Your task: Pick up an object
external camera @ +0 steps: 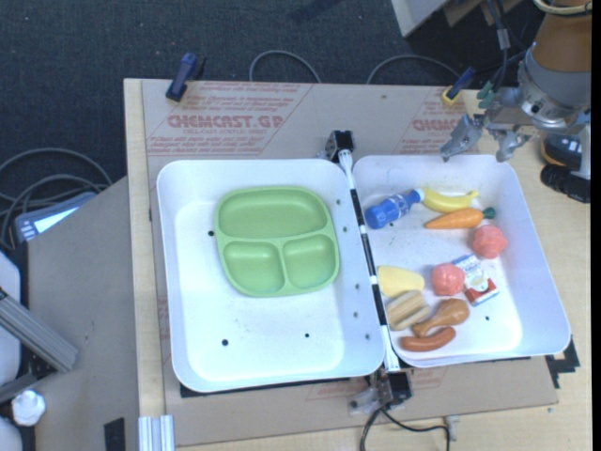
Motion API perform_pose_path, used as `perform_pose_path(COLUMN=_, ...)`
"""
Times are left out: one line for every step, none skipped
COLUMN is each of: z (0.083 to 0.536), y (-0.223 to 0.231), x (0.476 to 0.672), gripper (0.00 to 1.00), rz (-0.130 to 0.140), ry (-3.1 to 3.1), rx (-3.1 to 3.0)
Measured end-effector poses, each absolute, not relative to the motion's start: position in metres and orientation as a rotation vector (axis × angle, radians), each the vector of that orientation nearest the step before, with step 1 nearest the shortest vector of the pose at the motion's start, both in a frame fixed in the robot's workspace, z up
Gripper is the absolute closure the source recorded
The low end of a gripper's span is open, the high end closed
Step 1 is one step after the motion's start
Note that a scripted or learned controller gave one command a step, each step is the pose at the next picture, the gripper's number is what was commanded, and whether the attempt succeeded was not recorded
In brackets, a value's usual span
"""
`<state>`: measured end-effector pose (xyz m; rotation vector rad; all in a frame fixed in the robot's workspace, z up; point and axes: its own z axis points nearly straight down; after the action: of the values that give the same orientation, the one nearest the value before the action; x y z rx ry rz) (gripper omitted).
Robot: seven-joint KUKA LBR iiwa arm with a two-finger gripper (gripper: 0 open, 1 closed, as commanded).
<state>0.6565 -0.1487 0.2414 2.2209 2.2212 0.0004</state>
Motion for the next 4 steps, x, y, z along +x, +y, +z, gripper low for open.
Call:
perform_pose_path(z=0.146, y=-0.123, x=0.625, gripper=0.00, rz=-0.001, ry=2.222, rx=2.222)
perform_pose_path(z=0.084, y=-0.156, x=0.576, gripper=0.00, rz=-0.001, ry=2.223, rx=2.223)
perform_pose_path(z=0.084, y=-0.176, x=0.507, gripper=0.00, rz=-0.002, ry=2.221, rx=2.224)
perform_pose_path(z=0.087, y=-0.177, x=0.483, gripper=0.00, rz=0.011, ry=2.212, rx=2.214)
